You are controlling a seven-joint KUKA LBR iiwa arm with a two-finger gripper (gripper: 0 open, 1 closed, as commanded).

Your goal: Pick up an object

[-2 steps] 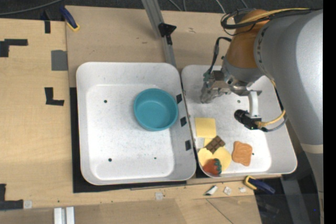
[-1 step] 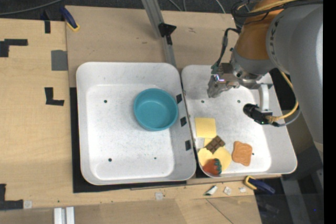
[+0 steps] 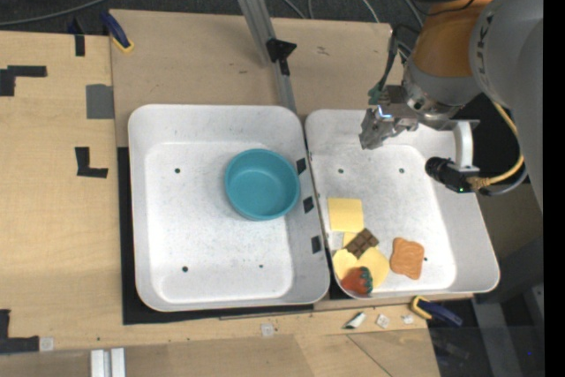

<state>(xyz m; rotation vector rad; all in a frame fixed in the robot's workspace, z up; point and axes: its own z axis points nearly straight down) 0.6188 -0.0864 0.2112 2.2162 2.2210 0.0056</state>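
Note:
My gripper (image 3: 374, 135) hangs over the back of the right bin (image 3: 459, 216), well behind the objects. Nothing shows beneath it. At the bin's front lie a pale yellow square block (image 3: 345, 213), a small brown piece (image 3: 361, 243), a yellow round piece (image 3: 374, 263), a red strawberry-like toy (image 3: 357, 280) and an orange cookie-like piece (image 3: 407, 258). A teal bowl (image 3: 260, 183) sits upright in the left bin (image 3: 168, 190), right of its middle.
A grey metal pole (image 3: 256, 22) slants down from the top to the gap between the bins. Cables run along the back of the bench. A black-and-white fitting (image 3: 450, 168) juts from the arm over the right bin's right side.

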